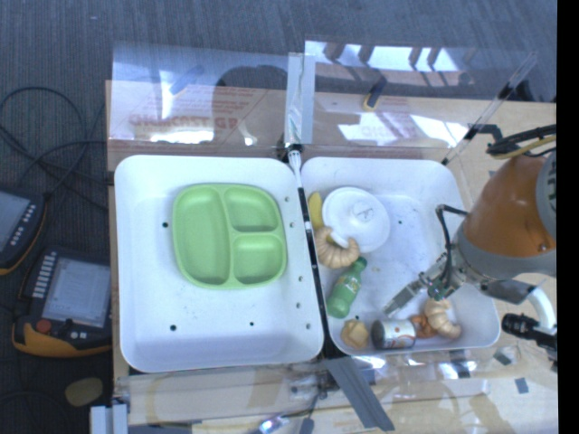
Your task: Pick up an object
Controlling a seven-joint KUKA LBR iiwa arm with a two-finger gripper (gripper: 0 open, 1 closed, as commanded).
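My gripper (419, 293) hangs low in the right bin (412, 174), near its front right corner, below the arm's orange band (511, 211). Just in front of the gripper lie a small brown pastry (438, 318) and a metal can (394, 334) on its side. A green bottle (345, 287) lies to the gripper's left, with a croissant (336, 250) above it. That croissant touches a white round dish (356, 216). A yellow item (315, 209) rests against the bin's left wall. A round bun (355, 334) sits at the front edge.
The left bin (145, 324) holds a green divided plate (228, 234). Clear plastic panels (380, 89) stand behind both bins. Cables and a handheld pendant (63, 297) lie on the floor to the left.
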